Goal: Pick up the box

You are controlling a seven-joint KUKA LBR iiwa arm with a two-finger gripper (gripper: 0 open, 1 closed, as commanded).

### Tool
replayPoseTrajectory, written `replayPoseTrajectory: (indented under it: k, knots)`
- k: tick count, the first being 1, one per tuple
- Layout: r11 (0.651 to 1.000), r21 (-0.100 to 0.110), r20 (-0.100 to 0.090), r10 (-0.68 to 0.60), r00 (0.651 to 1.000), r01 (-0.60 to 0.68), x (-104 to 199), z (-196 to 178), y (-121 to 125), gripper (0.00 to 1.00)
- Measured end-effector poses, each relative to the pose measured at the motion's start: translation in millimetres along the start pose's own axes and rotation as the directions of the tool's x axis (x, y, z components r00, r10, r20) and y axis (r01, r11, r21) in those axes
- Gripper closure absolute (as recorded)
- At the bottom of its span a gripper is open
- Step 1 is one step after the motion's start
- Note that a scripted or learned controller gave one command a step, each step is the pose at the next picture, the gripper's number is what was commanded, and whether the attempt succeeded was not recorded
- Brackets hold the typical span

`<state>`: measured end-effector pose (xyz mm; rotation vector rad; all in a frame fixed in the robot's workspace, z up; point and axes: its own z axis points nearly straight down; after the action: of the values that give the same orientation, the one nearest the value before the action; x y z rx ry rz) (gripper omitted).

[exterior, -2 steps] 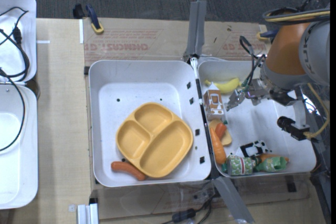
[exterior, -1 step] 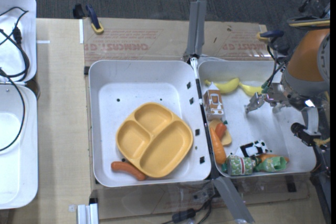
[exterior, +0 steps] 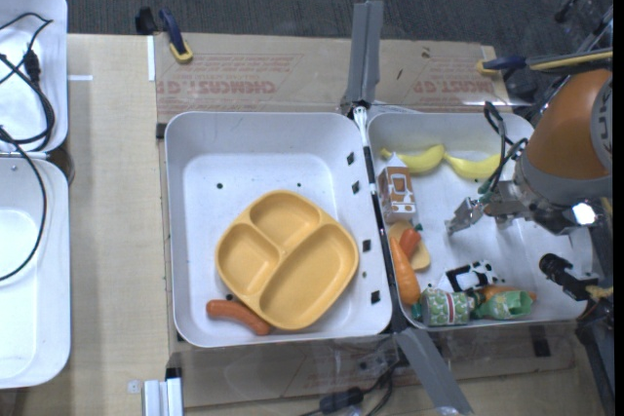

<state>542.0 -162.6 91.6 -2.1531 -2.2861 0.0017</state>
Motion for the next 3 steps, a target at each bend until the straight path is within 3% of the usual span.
replayPoseTrajectory:
  k: [1,2,3]
  knots:
    - [0.989,-0.001,0.001,0.147,0.989,-0.147,56.2,0.2,33.7,0.0]
    - [0.98,0.0,0.001,0.198,0.98,-0.198,-10.9,0.2,13.2,0.0]
    - [0.999,-0.001,0.002,-0.033,0.999,0.033,-4.9,-0.1,44.4,0.0]
